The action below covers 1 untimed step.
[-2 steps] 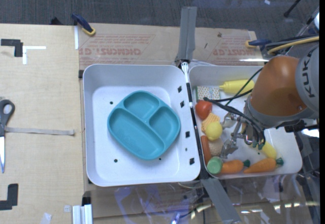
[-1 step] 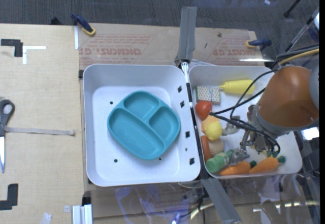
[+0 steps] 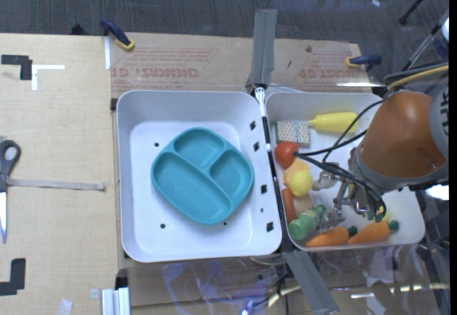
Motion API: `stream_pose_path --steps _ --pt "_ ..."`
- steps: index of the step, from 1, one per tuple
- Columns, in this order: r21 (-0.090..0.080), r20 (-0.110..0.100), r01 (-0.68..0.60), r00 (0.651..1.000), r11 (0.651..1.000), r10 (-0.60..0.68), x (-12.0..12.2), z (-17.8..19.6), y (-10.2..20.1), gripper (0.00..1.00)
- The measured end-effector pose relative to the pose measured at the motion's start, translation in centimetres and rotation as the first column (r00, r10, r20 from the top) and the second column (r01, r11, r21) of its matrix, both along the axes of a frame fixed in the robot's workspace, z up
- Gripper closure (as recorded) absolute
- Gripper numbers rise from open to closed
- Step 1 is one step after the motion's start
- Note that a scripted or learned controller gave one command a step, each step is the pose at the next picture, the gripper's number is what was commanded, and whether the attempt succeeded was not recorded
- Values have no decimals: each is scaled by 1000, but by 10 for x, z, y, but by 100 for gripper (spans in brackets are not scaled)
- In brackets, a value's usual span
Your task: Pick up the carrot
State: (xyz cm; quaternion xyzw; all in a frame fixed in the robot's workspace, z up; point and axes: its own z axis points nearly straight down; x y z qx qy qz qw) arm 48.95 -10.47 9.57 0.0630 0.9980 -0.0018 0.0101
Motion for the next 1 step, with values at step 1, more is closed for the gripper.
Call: stream_pose_path --steps 1 --pt "6 -6 338 941 941 -338 -7 -2 6 0"
